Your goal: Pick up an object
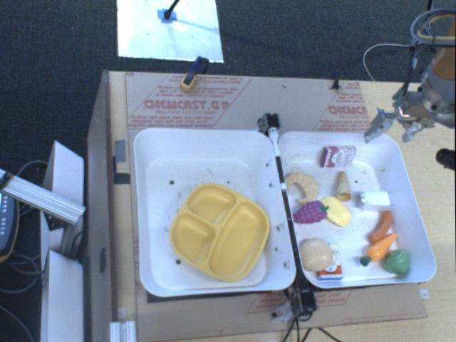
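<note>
On bench (214, 95), camera view: two white bins. Left bin (153, 159): yellow tray (219, 231). Right bin (413, 212): red carton (337, 156), croissant (303, 184), cone (343, 185), grapes (310, 211), lemon (336, 211), carrot (380, 246), pepper (396, 261), bun (317, 254). Above right bin's far right corner: gripper (394, 125), fingers spread apart, holding nothing.
</note>
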`<state>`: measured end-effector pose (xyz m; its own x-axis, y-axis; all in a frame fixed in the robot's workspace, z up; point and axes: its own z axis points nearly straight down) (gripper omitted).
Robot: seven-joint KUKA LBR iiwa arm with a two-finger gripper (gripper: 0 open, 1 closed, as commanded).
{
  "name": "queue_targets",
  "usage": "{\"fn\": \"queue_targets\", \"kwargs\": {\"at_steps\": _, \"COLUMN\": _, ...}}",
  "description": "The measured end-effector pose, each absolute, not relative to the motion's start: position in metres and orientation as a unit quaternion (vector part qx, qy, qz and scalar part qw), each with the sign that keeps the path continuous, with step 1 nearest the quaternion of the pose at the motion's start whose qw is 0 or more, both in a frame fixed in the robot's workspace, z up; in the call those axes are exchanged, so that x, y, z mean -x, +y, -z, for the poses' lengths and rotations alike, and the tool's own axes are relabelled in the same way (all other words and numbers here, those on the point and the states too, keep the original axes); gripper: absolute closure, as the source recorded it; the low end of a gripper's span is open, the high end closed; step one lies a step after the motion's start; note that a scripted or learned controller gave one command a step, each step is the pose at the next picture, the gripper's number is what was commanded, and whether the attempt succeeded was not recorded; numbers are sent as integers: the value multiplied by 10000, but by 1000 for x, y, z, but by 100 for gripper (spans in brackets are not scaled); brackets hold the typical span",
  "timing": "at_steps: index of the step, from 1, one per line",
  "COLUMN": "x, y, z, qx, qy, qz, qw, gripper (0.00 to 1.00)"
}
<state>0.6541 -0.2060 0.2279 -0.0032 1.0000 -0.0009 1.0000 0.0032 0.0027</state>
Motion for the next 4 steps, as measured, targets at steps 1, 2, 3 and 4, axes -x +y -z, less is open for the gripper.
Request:
{"fn": "queue_targets", "kwargs": {"at_steps": 1, "x": -615, "y": -161, "z": -128, "qx": -7053, "qy": 7089, "qz": 0, "qw": -5, "gripper": 0}}
{"fn": "queue_targets", "kwargs": {"at_steps": 2, "x": -640, "y": -150, "z": -84, "qx": -7054, "qy": 7088, "qz": -4, "qw": 6, "gripper": 0}}
{"fn": "queue_targets", "kwargs": {"at_steps": 3, "x": -597, "y": -163, "z": -85, "qx": -7067, "qy": 7076, "qz": -1, "qw": 8, "gripper": 0}}
{"fn": "queue_targets", "kwargs": {"at_steps": 4, "x": -648, "y": -122, "z": -85, "qx": -7055, "qy": 7087, "qz": -14, "qw": 10, "gripper": 0}}
